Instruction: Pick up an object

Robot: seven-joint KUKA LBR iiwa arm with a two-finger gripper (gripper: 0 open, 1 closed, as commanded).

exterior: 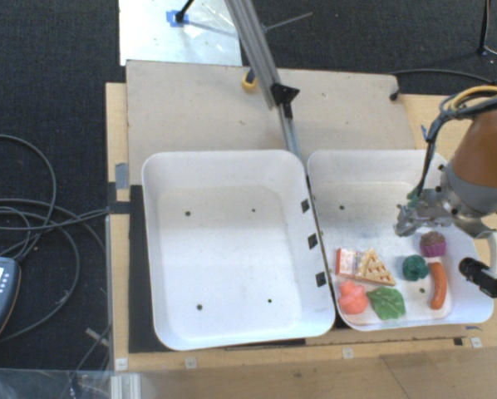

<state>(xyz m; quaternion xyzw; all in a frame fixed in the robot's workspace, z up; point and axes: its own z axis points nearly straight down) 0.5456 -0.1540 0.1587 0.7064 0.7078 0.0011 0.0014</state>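
Green leaf toy [387, 302] sits at six o'clock in our right bin [356, 173]; our jaws [415, 221] hover at three, their opening hidden. Crowded toys could deflect our grasp.

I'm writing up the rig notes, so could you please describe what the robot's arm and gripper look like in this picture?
The arm enters from the right as a rounded orange section over a grey band. A yellow cable and a dark cable loop over its top. The gripper is a small grey metal assembly with dark parts, standing above the right bin. A black part juts out lower down.
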